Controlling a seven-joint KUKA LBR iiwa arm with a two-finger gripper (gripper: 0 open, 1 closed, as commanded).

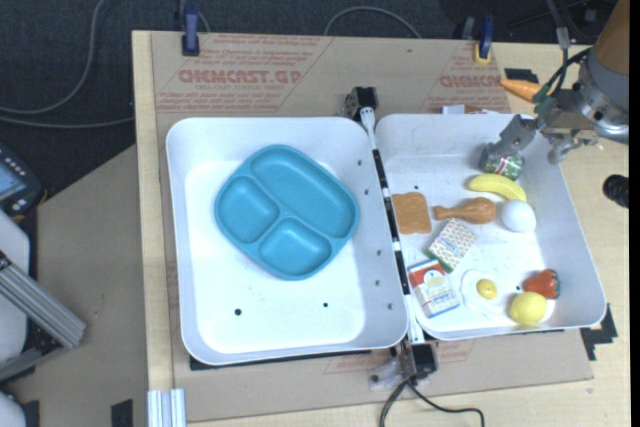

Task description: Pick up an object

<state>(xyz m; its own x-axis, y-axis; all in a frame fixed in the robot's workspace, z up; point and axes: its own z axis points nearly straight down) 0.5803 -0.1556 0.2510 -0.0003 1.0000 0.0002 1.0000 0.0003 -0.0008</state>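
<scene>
The right bin (575,215) holds several toy foods. A small green and silver can (500,160) lies at its far side, with a yellow banana (497,185) and a white egg (518,215) just in front of it. My gripper (535,139) hangs over the bin's far right corner. Its fingers are spread open, the left fingertip (517,128) right above the can, and nothing sits between them. Nearer the middle lie a brown drumstick (467,210), a slice of toast (410,212) and a checked cracker (453,242).
A blue divided plate (287,210) fills the left bin (200,315). Along the right bin's front lie a red and white carton (433,287), a fried egg (482,289), a lemon (529,308) and a red fruit (542,283). An orange carrot (520,89) rests on the bench behind the bin.
</scene>
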